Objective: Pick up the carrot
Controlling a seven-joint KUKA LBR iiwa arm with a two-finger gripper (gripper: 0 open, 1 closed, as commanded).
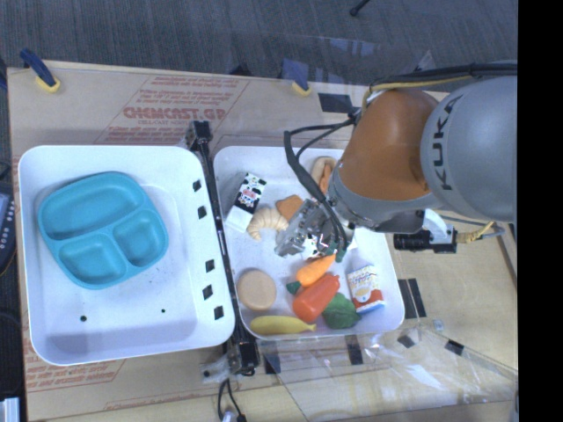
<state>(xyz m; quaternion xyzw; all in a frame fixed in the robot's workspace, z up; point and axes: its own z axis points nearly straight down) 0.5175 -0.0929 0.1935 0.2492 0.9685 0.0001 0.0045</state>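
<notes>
The carrot [315, 270] lies in the right bin [394, 299], just above the red pepper [315, 297]. The claw [310, 236] hangs right over it, open and holding nothing. The carrot looks light, hard and smooth; its fat middle is the best place to pinch.

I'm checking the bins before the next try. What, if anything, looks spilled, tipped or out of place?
Nothing stands out. The toy foods, the carrot among them, lie loosely crowded inside the right bin, and the blue tray sits flat in the left bin. The gripper is above the carrot.
</notes>
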